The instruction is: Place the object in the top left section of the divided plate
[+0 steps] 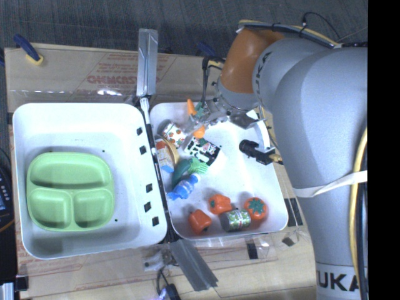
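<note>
Tabletop (pixel 75 67): brown board under both bins, with faint reddish printed lettering along its far strip, too washed out to read; dark ribbed floor beyond it.
Left bin (pixel 37 120): shallow, white, holding a green divided plate (pixel 70 191) with one long section on the far side and two smaller ones on the near side; bare white floor all round the plate.
Right bin (pixel 275 192): white, crowded with small things from its far left corner to its near edge.
Clamps: a blue clamp (pixel 28 49) at the far left corner of the board; a grey metal bar (pixel 147 58) standing over the seam between the bins.
Arm (pixel 312 124): grey, large, covering the right side of the view, with an orange band (pixel 240 58) above the wrist; white letters "UKA" read near its base.
Jaws (pixel 201 119): low over the far left part of the right bin, among the things; I cannot tell whether they are apart or together.
Task's things: a black-and-white patterned box (pixel 203 150), a printed can (pixel 173 133), a green and blue toy (pixel 184 177), three orange-red toys (pixel 219 204) and a small tin (pixel 237 220), all in the right bin, well apart from the plate.
Open room: the right bin's right part, beside a black fitting (pixel 256 150), is bare.
</note>
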You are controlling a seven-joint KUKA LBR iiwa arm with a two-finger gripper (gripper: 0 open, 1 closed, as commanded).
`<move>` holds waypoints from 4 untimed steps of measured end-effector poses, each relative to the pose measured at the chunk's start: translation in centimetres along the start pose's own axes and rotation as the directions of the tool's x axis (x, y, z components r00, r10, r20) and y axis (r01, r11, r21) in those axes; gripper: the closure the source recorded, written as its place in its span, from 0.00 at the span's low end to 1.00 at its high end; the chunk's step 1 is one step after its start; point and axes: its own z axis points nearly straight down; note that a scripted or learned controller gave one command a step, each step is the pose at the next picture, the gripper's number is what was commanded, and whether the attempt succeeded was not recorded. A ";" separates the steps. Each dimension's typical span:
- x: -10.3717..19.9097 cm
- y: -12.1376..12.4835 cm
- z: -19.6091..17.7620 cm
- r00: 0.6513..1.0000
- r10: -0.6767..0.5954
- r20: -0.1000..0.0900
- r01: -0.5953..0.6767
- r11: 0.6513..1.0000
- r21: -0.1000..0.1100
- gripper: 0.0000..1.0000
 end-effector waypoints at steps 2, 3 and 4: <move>0.1 0.6 0.3 0.863 -0.506 0.010 0.506 0.862 -0.022 1.00; 9.6 0.2 -7.7 0.724 -0.690 -0.016 0.689 0.724 -0.016 1.00; 9.6 0.1 -7.6 0.724 -0.689 -0.018 0.689 0.725 -0.015 0.00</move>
